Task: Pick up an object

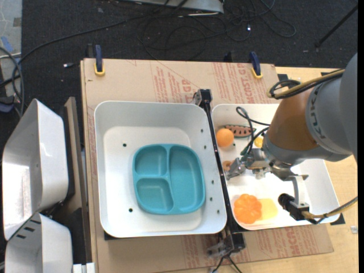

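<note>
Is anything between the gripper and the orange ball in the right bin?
Nothing visible lies between them. The gripper sits low in the right bin, and the orange ball rests just above it in the view, near the divider, with bare white floor in the gap. A striped object lies beside the ball, off that line.

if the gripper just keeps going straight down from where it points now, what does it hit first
Probably the bare floor of the right bin, between the orange ball and the orange fruit; depth is unclear as the gripper points down.

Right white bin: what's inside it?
In the right white bin: a small orange ball, an orange ridged piece on something yellow. The grey arm covers the middle.
</note>
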### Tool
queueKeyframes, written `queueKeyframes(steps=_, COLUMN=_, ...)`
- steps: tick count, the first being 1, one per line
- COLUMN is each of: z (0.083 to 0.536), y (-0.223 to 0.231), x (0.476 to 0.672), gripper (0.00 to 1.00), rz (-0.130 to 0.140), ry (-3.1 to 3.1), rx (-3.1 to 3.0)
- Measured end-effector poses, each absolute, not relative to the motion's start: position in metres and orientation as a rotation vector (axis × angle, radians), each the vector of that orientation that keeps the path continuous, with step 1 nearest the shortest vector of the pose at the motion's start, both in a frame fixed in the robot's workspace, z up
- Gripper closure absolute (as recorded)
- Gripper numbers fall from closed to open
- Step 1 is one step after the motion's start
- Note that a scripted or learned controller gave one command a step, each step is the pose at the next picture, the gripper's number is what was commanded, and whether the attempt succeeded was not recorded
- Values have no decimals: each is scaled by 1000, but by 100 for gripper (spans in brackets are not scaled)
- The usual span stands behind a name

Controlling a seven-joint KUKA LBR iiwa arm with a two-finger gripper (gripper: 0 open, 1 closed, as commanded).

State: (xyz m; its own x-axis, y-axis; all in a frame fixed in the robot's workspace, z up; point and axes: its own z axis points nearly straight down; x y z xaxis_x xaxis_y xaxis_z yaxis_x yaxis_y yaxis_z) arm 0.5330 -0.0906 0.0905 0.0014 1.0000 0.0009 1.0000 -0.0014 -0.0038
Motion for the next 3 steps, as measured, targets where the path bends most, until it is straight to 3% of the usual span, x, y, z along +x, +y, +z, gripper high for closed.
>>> queueKeyframes(steps=1, z=102, y=-90, x=534, gripper=100, rz=1, ry=-2216, rx=-2224)
queueKeyframes(steps=3, z=191, y=-93, x=523, gripper=100, rz=-4, ry=-2226, rx=-2222)
